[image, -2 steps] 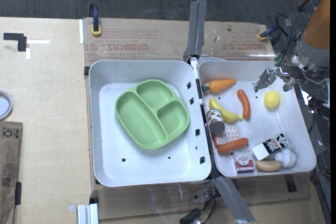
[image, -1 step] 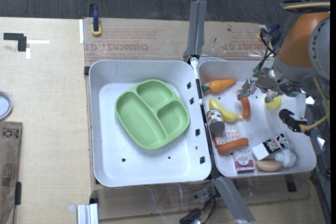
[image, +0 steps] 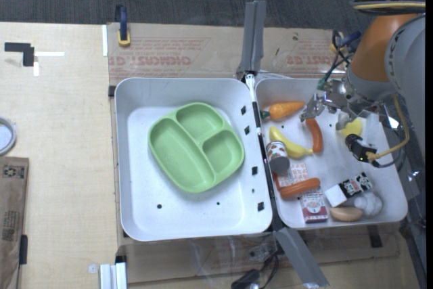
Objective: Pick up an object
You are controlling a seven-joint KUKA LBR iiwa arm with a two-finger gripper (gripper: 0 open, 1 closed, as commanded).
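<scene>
You can't read the print on the small box (image: 313, 207) in the right bin (image: 396, 203) — too small. The arm (image: 396, 44) hides the bin's far right corner.

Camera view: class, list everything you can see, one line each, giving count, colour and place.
Bins: two, white, side by side on the bench.
Divided plate: one, green, in the left bin.
Carrot: one, orange, top of the right bin.
Banana: one, yellow, right bin, below the carrot.
Sausages: two, red-orange, right bin.
Clamp: one, blue and yellow, behind the left bin.
Arm: one, grey with orange band, over the right bin.
Pincer: one, beside the carrot.
</scene>
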